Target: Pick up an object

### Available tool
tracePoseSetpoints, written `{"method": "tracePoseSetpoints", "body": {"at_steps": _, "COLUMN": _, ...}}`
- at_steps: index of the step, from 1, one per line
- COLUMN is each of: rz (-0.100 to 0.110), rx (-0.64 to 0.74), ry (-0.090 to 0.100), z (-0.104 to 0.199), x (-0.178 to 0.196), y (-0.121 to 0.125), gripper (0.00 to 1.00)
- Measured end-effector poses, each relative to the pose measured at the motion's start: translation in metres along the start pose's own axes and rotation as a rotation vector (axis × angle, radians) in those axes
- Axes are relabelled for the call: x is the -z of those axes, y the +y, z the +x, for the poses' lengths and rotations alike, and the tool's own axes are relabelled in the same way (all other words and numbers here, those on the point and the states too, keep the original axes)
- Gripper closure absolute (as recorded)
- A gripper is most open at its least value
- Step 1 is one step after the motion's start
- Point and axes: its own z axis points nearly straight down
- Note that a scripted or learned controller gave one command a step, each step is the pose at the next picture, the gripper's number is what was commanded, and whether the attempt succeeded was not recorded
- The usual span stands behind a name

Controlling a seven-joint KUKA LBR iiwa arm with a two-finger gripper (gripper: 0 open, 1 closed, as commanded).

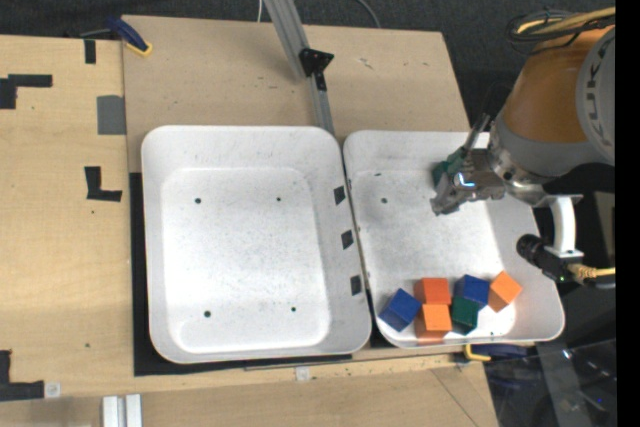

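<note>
My gripper (449, 183) hangs over the upper middle of the right bin (400, 215), reaching in from the right. A small green block (443, 172) sits between its grey fingers, lifted off the bin floor. Several loose blocks lie bunched at the near right corner of that bin: a blue block (400, 308), two orange blocks (435, 291) (435, 318), another blue block (472, 290), a dark green block (465, 315) and an orange block (505, 290).
The left bin (240, 245) stands beside the right one, their rims meeting near the centre. A slanted metal rail (285, 5) crosses the back of the bench. Cables hang off the arm at the right (555, 255).
</note>
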Motion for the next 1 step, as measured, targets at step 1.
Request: {"method": "tracePoseSetpoints", "body": {"at_steps": 1, "rz": 0.006, "rx": 0.003, "ry": 0.002, "z": 0.0473, "x": -0.0078, "y": -0.0064, "gripper": 1.0}}
